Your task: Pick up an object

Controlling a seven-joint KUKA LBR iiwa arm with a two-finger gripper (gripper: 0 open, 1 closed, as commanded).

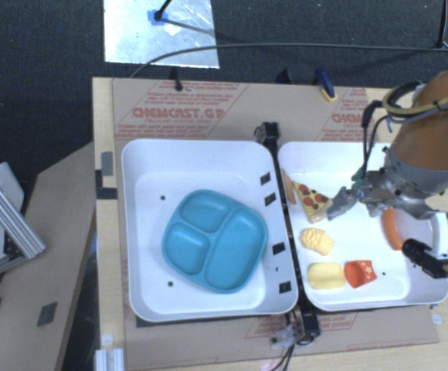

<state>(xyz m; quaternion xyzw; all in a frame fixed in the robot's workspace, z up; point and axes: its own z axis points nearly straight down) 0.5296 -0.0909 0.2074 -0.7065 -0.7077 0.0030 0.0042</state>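
The brown board (208,107) under the two bins carries red print. "CHEMCAST GP" reads clearly near its far left corner. A second red imprint near the far right corner is partly covered and cannot be read in full. Fainter red print along the near edge is illegible.

The pincer (340,205) hovers beside a pizza slice (312,200) in the right bin (378,298).

Dark speckled carpet (39,60) surrounds the pale wooden worktop (66,230), which is covered with brown sheeting (208,107) printed in red lettering. A shiny silver sheet (162,22) lies on the floor beyond, with black cables (317,46) trailing across. An aluminium frame rail (8,215) stands at the left.
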